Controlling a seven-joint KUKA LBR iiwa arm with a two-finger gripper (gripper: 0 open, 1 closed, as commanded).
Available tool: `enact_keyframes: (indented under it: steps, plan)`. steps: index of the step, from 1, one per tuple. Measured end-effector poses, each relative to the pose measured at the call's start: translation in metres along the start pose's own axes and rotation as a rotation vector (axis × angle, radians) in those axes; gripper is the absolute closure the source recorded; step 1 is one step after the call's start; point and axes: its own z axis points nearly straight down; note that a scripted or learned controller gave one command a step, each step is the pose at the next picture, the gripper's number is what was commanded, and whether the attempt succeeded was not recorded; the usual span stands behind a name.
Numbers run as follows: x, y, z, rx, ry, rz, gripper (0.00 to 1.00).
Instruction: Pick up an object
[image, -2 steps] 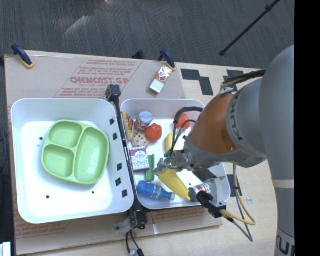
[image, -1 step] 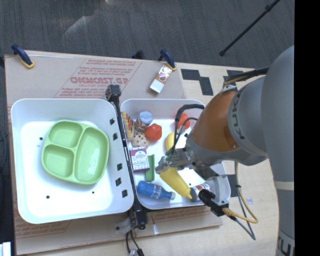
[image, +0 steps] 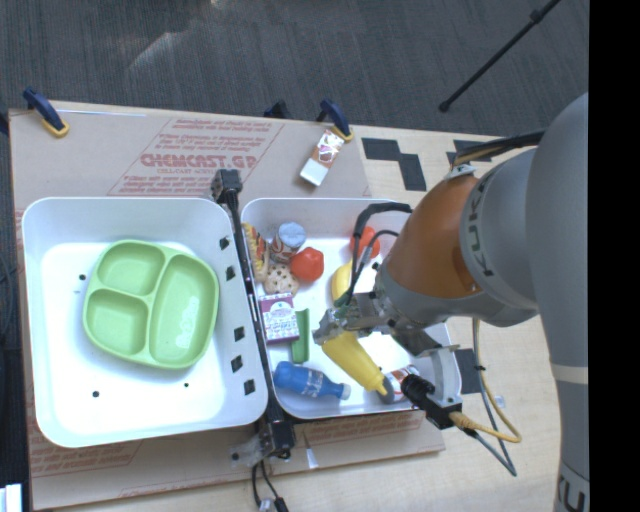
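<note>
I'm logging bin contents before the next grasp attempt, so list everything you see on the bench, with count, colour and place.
Divided plate: 1, light green, in the left bin.
Right bin: 1, white, holds the small items.
Tomato-like ball: 1, red, upper middle of the right bin.
Yellow bottle: 1, yellow, lower middle, beside the tool.
Blue bottle: 1, blue, lying at the near edge.
Small box: 1, purple and white, by the left wall.
Green stick: 1, green, right of the box.
Small carton: 1, white and brown, on the bench behind the bins.
Tool: 1, dark, low over the right bin; finger state unclear.
</note>
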Motion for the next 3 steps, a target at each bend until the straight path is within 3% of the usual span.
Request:
enact_keyframes:
  steps: [3]
  plan:
    - [0.0, 0.004, -0.031, -0.008, -0.001, -0.014, 1.0]
